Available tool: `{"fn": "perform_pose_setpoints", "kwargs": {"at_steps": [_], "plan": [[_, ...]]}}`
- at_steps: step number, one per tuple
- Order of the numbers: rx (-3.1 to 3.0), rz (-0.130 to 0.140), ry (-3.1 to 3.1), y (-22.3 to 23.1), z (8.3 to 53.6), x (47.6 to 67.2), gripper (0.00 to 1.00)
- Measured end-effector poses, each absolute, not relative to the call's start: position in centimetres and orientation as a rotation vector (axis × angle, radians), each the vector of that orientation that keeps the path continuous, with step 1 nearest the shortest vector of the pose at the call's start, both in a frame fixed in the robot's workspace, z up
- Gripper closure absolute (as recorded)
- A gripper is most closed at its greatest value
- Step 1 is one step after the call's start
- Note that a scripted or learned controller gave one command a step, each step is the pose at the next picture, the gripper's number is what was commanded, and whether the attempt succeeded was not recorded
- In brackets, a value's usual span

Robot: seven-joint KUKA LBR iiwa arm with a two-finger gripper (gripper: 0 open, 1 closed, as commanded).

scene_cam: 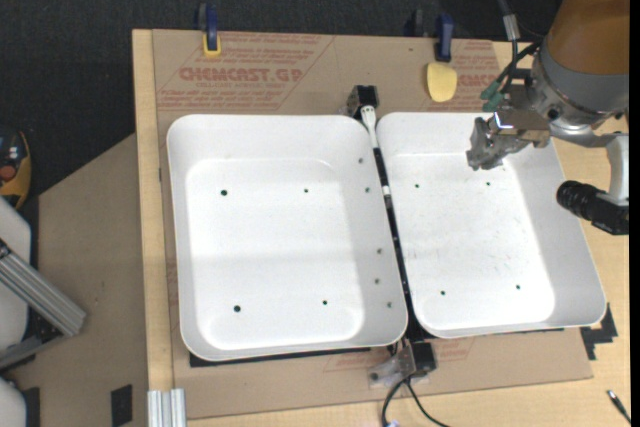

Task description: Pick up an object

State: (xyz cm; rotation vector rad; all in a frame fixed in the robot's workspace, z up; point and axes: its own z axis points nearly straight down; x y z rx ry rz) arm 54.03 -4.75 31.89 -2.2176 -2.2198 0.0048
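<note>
Camera view from above the bench: my gripper (488, 151) hangs over the far part of the right bin (575, 310), low above its white floor, and at this slant I cannot tell whether it is open or closed. Behind it, my grey wrist and orange band (600, 5) reach in from the right. The left bin (183, 215) sits alongside, the two rims touching down the middle. The one loose thing I can make out as a candidate is a small pale-yellow piece (441, 81), lying on the brown board (250, 65) just beyond the right bin's far rim, beside a blue clamp (444, 33) and apart from my gripper. By my reading the task stands at the approach, with no pick-up made yet. The next move would call for settling on a target, centring over it and descending squarely before closing.
</note>
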Motion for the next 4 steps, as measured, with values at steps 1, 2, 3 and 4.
{"fn": "perform_pose_setpoints", "kwargs": {"at_steps": [1,2,3,4], "plan": [[-2.22,-0.015,-2.235,1.7,42.3,54.4,1.0],[-2.215,0.007,-2.221,3.5,31.7,57.8,1.0],[-2.219,-0.008,-2.228,6.4,35.8,56.2,1.0],[-2.215,0.008,-2.221,9.4,25.8,60.2,1.0]]}}
